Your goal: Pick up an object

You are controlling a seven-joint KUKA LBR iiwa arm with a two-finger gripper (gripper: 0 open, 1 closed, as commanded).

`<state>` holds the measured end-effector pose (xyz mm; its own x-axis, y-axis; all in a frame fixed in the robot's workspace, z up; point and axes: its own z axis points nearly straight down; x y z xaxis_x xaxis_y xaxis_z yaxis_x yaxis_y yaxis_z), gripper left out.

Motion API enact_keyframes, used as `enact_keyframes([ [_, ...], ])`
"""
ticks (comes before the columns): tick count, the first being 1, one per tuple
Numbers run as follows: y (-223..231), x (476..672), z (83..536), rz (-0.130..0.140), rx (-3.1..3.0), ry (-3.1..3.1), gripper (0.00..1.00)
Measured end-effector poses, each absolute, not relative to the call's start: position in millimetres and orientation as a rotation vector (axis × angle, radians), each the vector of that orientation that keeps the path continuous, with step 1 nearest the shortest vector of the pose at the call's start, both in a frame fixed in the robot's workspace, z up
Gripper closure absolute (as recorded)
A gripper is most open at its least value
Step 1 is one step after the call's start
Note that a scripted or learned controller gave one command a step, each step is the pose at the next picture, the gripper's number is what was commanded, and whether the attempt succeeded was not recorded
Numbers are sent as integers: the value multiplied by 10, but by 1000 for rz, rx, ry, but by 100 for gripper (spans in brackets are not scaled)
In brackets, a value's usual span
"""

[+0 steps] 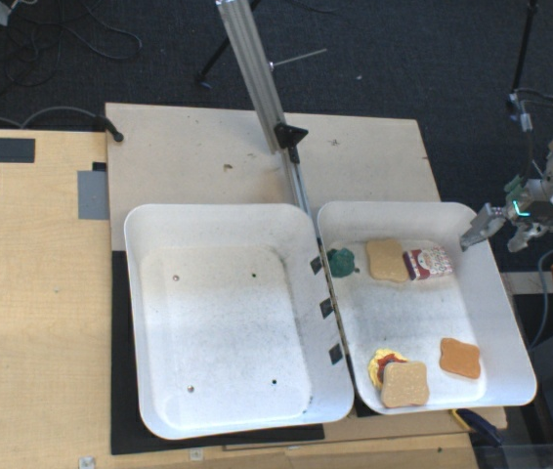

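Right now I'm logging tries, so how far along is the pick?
Nothing looks picked yet. The gripper sits at the right bin's upper right rim, with nothing seen between its fingers. The green toy, orange piece and sandwich lie in the bin. Reaching, grasping and lifting remain.

The scene is lit evenly from above, with no hard shadows cast. The two white bins are the brightest areas: the left bin (220,320) is nearly washed out across its floor, and the right bin (496,291) shows mild glare along its rim. The table (32,291) at the left of the frame is rendered in a warm, flat tone. The floor along the top of the frame is left dark, with little detail resolved. Overall sharpness is modest; small objects are softened, and the pincer (511,221) at the right edge is seen blurred and indistinct.
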<state>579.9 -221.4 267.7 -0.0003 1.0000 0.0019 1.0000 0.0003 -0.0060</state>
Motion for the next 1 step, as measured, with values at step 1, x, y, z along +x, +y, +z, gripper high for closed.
enact_keyframes([
  [1,-2211,5807,2698,2,-2217,-2223,0],
])
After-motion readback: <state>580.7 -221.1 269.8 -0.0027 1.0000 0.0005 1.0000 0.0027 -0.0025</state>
